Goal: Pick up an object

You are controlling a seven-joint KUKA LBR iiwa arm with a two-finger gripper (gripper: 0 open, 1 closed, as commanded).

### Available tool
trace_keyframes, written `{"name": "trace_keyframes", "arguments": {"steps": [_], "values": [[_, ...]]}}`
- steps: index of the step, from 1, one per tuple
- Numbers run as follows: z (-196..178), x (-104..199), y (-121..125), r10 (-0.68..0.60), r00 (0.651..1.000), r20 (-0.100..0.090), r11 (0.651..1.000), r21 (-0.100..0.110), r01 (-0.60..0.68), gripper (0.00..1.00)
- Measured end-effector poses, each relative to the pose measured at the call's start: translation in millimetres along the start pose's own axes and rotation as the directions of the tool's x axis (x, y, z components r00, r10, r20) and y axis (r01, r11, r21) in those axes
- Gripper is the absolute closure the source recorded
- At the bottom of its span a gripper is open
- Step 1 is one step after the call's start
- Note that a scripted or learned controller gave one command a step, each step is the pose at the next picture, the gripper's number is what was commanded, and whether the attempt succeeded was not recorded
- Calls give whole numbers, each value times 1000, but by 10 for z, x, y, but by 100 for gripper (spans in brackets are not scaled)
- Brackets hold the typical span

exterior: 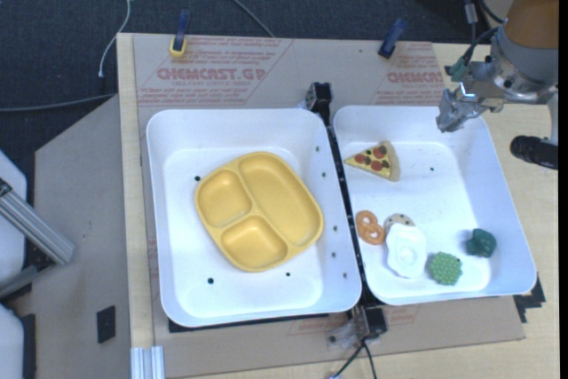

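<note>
I see one pizza slice [374,161] in the right bin [506,217]; its long axis lies across the view, tip toward the divided yellow tray [257,210]. Nearer than the slice lie one pretzel [370,227], one fried egg [406,250], and two green pieces. The gripper [453,115] hovers right of the slice; whether it is clenched, I cannot tell.

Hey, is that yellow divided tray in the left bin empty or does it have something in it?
Empty. The yellow tray lies flat in the left bin, and all three of its compartments show bare yellow plastic with nothing in them.
</note>
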State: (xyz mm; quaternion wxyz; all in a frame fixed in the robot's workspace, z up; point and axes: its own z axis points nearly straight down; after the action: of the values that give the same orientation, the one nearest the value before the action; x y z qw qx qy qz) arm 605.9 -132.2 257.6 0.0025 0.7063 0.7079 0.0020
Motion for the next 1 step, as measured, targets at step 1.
{"name": "trace_keyframes", "arguments": {"steps": [1], "values": [[7, 577, -138, -3, 1000, -3, 1000, 9, 3, 100]]}}
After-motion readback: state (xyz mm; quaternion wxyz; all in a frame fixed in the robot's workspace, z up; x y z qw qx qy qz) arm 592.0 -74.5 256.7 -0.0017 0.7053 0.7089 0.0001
